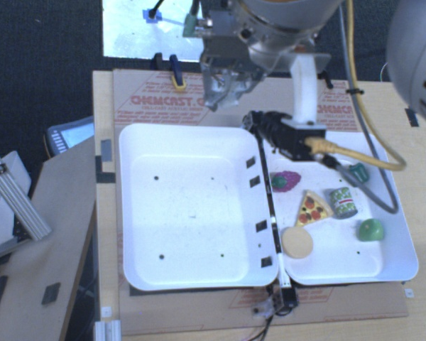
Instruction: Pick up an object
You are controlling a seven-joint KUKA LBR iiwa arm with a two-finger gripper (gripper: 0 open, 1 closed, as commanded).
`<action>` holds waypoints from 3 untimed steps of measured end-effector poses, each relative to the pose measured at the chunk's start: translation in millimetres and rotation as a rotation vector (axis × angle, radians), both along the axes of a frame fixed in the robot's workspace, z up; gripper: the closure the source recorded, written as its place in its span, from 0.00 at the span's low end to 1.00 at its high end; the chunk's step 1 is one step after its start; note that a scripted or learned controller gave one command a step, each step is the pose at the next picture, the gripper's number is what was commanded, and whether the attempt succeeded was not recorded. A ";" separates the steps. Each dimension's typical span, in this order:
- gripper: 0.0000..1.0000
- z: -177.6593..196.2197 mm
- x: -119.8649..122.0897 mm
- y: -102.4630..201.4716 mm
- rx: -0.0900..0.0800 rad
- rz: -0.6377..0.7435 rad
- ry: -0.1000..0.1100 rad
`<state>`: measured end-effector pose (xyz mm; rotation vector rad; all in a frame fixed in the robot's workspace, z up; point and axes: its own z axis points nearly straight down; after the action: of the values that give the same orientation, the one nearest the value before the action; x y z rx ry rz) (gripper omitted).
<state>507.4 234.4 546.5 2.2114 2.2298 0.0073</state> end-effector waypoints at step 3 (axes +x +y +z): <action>1.00 -6.1 52.2 -4.4 0.002 -0.007 -0.008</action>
<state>559.6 230.0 540.4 2.2168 2.2187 0.0180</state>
